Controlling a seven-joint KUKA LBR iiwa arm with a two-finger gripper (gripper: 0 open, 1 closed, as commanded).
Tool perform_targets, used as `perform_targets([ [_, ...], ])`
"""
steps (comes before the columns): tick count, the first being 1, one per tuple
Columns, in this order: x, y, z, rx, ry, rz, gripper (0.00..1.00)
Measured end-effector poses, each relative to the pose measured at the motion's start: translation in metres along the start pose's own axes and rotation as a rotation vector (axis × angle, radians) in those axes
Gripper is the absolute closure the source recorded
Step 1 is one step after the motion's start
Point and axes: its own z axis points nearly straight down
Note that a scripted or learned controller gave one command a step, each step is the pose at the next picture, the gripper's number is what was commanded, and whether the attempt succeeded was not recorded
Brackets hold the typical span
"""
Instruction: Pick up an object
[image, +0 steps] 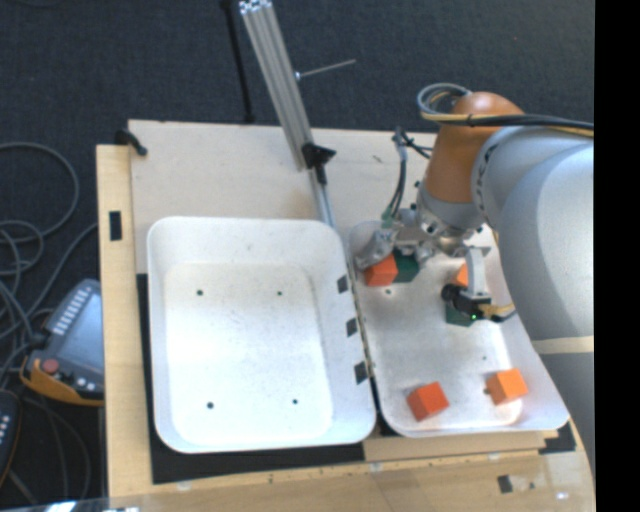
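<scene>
In the camera view, the gripper (385, 258) is seen low in the far left corner of the right bin (440, 425), beside an orange-red block (379, 271) and a green piece (407, 267). Whether the jaws are apart or together cannot be told, and no hold is confirmed. The block could be pushed against the bin wall and missed. Two orange blocks (428, 400) (506, 385) are left near the front edge.

Count: two white bins, left bin (250, 330) and right bin (440, 350). Orange blocks: three, one at the far end (379, 271), two at the near end (428, 400) (506, 385). One green block (407, 266). One arm (520, 200).
</scene>
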Motion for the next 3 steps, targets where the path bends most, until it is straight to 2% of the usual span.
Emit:
perform_targets([
  [1,-0.002,-0.001,-0.011,-0.005,-0.003,0.0,1.0],
  [2,0.057,0.001,-0.076,-0.011,0.002,0.006,1.0],
  [3,0.138,-0.043,-0.142,-0.008,0.005,-0.007,1.0],
])
